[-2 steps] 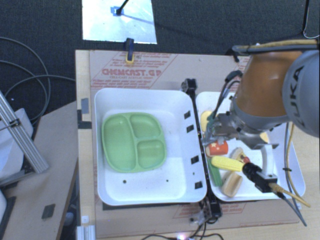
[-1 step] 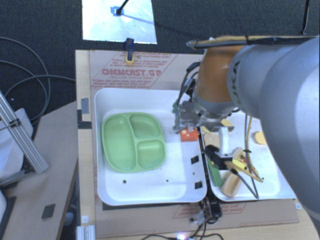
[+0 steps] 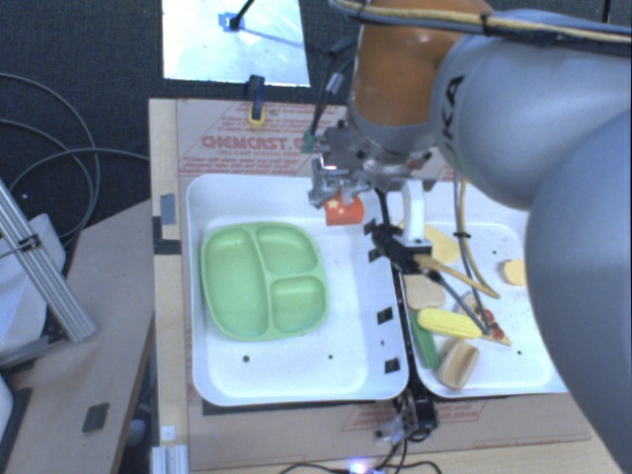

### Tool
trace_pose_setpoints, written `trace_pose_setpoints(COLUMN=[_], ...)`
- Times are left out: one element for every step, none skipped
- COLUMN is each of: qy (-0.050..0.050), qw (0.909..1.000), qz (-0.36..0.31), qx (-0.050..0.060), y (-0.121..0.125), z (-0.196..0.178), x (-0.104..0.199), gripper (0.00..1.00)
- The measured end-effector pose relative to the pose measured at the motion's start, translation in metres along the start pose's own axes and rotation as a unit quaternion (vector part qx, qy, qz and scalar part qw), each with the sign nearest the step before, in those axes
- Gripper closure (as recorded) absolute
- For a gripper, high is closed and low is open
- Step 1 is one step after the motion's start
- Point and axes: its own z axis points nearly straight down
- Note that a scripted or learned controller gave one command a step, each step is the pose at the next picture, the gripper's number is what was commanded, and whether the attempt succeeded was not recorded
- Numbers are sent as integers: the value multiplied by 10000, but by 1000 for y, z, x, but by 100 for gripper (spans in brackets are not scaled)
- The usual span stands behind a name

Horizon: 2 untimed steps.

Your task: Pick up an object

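Note:
My gripper hangs over the back right corner of the left white bin, below the orange wrist. Directly under its tip is a small red-orange block, right against the gripper; whether the block rests on the bin floor or is held cannot be made out. In the right bin lie a yellow corn cob, a tan bread roll, a green stick-like piece, a pale yellow piece and a small orange-yellow piece. The arm's bulk hides the back of that bin.
A green divided plate fills the left half of the left bin. The dark divider between the bins runs just right of the gripper. Cables hang from the wrist over the right bin. A yellow-blue clamp sits behind the bench.

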Motion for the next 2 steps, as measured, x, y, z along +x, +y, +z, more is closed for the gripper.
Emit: trace_pose_setpoints(qy=[-28, -15], qw=[9999, 10000], qz=[61, 61], qx=[77, 17], y=[-24, -32], z=[22, -62], x=[-21, -43], gripper=[100, 100])
